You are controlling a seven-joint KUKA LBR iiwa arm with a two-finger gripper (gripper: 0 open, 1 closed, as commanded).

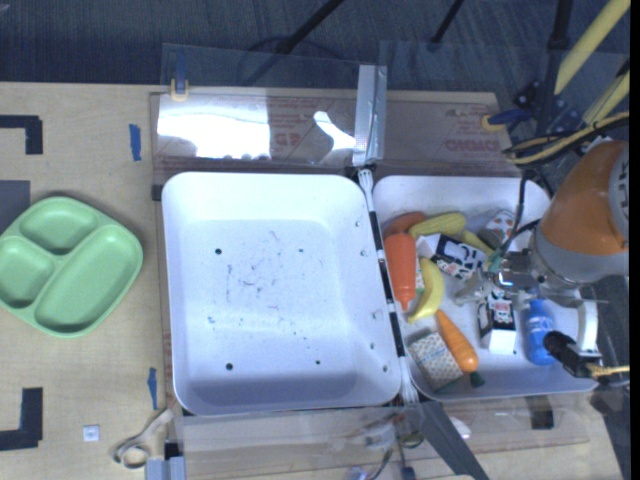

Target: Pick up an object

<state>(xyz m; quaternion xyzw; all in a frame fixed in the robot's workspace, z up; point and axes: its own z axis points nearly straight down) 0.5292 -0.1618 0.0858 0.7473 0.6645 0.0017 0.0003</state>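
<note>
Where the arm [585, 218] comes in from the right edge of the bench [80, 128], hangs over the middle of the right bin [450, 184] with the gripper [500, 276] low among the clutter; cannot tell whether spread or closed, nor whether holding anything. Packed along that bin's left wall: a long orange carrot [400, 268], lying parallel to the wall, with a curved banana [432, 290] just beside it. Near the far wall, a second banana [438, 225]; just beside it, a black-and-white packet [458, 258]. Toward the near-left corner, a speckled sponge [430, 353] touching a small carrot [458, 343]. Close under the gripper, a white box [498, 330]; beside that, toward the right wall, a blue bottle [538, 330]. Side by side with all this, the left bin [270, 268]. Out near the bench's left edge, a green divided plate [65, 263].
</note>
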